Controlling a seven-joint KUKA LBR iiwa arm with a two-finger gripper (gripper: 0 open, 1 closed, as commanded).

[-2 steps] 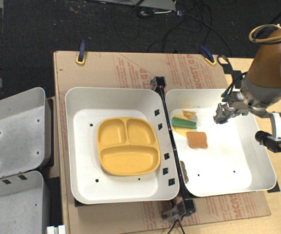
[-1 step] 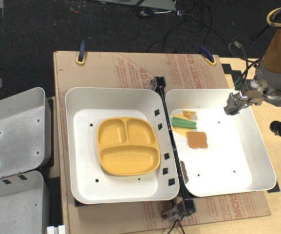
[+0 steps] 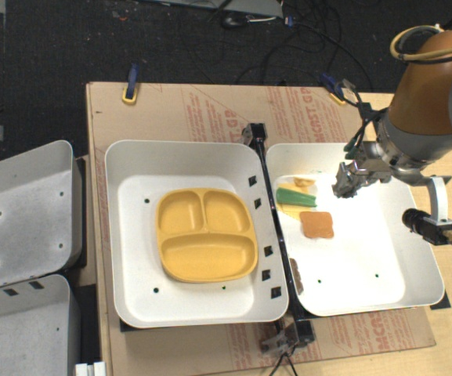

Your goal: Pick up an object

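left bin: yellow divided tray in its middle | right bin: brown piece, green piece, small yellow piece by its left wall | gripper: above right bin, right of pieces, jaws unreadable, cannot tell

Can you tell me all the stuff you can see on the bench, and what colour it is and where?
Bins: two, white, side by side on the bench.
Divided tray: one, yellow, in the left bin.
Green piece: one, green, right bin, near its left wall.
Brown piece: one, orange-brown, right bin, just below the green piece.
Small pale piece: one, yellowish, just above the green piece.
Clamps: two, blue and yellow, on the board's far edge.
Gripper: one, dark, over the right bin.
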